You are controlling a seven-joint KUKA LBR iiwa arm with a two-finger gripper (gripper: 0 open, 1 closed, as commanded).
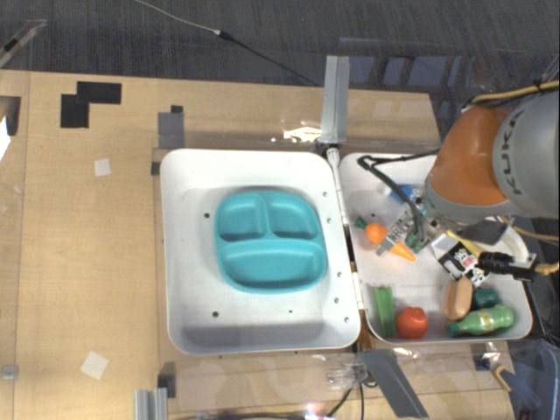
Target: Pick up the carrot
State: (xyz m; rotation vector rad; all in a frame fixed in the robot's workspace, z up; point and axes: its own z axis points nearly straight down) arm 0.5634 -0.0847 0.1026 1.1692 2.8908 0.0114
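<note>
Wooden worktop (79, 261) carrying two white bins side by side. Left bin (188, 234) holding a teal divided plate (267, 239), lying flat near its middle. Right bin (525, 309) crowded with small items. Grey arm with orange band (468, 160) reaching in from the right, over the right bin's upper part. Gripper (409, 234) low over the right bin's left-centre; cannot tell from this angle whether shut or apart. Carrot (401, 251) lying in the right bin directly at the gripper tip, orange, tilted, touching or just under the gripper; grasp not confirmed. Small orange ball (375, 233) just left of the carrot. Green bottle (481, 322) at lower right corner of the bin. Bread roll (458, 299) just above it. Red tomato (411, 323) near the bin's front edge, green strip (383, 308) beside it on the left.
</note>
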